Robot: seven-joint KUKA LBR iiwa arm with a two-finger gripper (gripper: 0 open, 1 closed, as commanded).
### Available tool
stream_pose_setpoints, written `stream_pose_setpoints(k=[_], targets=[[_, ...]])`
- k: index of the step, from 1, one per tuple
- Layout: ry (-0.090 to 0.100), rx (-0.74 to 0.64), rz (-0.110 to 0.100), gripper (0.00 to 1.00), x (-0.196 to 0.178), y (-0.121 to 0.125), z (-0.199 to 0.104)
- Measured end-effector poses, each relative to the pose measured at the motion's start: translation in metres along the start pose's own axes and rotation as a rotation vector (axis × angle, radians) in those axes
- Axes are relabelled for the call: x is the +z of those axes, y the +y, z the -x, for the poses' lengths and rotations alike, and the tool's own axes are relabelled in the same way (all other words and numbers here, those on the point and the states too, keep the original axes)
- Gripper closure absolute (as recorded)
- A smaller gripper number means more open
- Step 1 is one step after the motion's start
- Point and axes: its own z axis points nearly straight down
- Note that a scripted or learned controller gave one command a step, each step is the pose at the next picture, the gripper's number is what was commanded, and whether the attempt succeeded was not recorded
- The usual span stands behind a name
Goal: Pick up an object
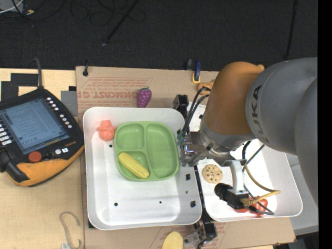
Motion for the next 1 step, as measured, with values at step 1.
stream_pose_setpoints(k=[1], targets=[[0.000,0.000,0.003,1.00,-0.0120,0.0163,-0.0054]])
